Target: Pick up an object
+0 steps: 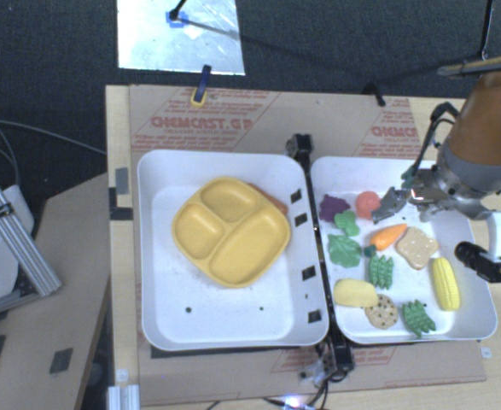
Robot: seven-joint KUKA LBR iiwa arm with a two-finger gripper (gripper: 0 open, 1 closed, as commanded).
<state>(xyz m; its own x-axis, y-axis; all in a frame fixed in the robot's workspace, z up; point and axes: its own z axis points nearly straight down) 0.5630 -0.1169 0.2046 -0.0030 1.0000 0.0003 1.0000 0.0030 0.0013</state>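
Note:
The right bin (480, 229) holds several toy foods: purple grapes (334, 205), a red tomato (368, 202), a green broccoli piece (346, 223), a leafy green (344, 250), an orange carrot (390, 235), a bread slice (416, 247), a corn cob (445, 283), pea pods (381, 270), a yellow potato (355, 293), a cookie (381, 312) and another green piece (417, 316). My gripper (401, 202) hangs over the bin's upper part, just right of the tomato and above the carrot. Nothing shows in its grasp.
A yellow divided plate (230, 231) lies in the left bin (160, 314). The arm's grey body with the orange band (489, 114) covers the right bin's far right corner. A black divider (314, 229) runs between the bins.

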